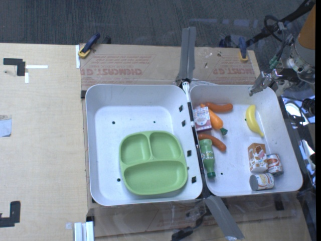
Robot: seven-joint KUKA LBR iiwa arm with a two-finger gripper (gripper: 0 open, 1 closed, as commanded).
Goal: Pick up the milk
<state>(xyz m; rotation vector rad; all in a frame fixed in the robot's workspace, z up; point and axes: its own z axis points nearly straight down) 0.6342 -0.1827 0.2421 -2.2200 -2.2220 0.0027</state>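
Cans [266,173] lie beside the milk carton [202,118]'s bin-mates; gripper [261,84] hovers above the right bin [291,149], its opening unclear.

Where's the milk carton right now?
The milk carton lies in the right bin, against its left wall, beside the carrot and above the green bottle.

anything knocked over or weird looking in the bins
Nothing is spilled or broken. In the right white bin, the small red-and-white milk carton and the green plastic bottle lie flat rather than upright, crowded against the bin's left wall with the orange carrots. The green divided plate sits flat in the left bin.
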